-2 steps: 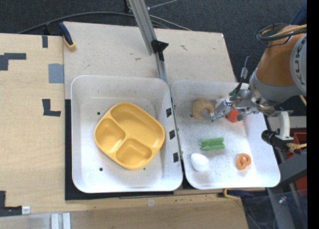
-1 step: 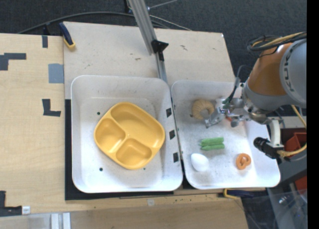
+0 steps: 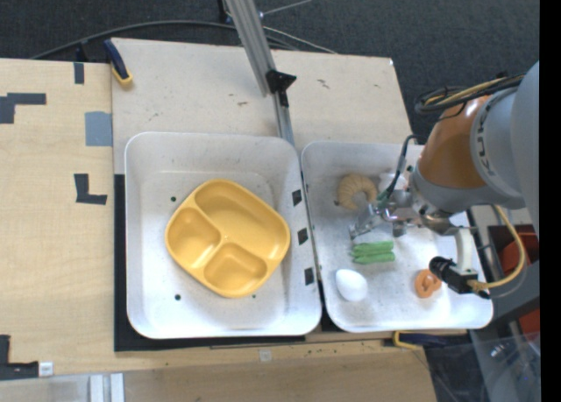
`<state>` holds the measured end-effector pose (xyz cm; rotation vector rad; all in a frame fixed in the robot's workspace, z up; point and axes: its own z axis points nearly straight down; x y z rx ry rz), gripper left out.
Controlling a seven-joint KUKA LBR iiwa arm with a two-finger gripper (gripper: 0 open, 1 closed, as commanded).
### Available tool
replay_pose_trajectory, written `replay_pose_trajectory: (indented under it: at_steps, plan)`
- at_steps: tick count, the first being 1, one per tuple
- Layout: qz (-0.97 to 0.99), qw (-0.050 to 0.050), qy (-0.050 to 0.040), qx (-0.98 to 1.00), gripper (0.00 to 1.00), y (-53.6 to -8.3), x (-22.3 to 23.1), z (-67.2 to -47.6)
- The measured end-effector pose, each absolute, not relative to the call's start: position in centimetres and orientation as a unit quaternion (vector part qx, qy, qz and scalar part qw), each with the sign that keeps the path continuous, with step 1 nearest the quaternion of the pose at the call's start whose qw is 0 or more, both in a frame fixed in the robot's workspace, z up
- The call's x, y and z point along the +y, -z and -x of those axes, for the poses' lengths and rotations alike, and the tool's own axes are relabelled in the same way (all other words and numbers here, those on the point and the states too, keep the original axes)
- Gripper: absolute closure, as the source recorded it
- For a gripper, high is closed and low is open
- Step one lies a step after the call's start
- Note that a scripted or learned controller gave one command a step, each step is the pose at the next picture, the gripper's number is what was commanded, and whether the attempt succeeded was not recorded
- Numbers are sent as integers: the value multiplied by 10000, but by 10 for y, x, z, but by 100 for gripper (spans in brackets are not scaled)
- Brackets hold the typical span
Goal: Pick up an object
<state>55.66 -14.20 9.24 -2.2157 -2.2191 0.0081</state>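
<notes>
You're looking down on two white bins, and the action is all in the right bin [image 3: 396, 317], where the arm [image 3: 473, 142] reaches in from the right. The gripper [image 3: 379, 216] hangs low over the bin floor, its metal tip just above the green piece [image 3: 373, 253] and just below-right of the tan, bagel-like object [image 3: 357, 190]. Judging by that spot, the program is lining up on one of those two; which one, you can't say.

Whether the gripper is spread or closed can't be made out: the wrist and its cabling crowd the tip, and nothing visibly sits in its grasp.

Other candidates lie loose in the same bin: a white egg shape [image 3: 351, 285] below the green piece, and a small orange item [image 3: 427, 284] further right, partly behind a black cable fitting [image 3: 449, 272].

Left of the right bin, the other bin [image 3: 140, 216] carries a yellow divided plate [image 3: 228, 237], flat and well apart from the arm. A slanted metal bar [image 3: 250, 28] crosses the bench [image 3: 193, 85] above, cut off at the top edge.
</notes>
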Motion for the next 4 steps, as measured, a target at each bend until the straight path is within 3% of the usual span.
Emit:
replay_pose_trajectory:
  at_steps: [1,4]
  plan:
    - [7060,17,-9,-7083,100,-105,-141,-558]
    - [7060,-19,13,-7082,100,-243,-124,-568]
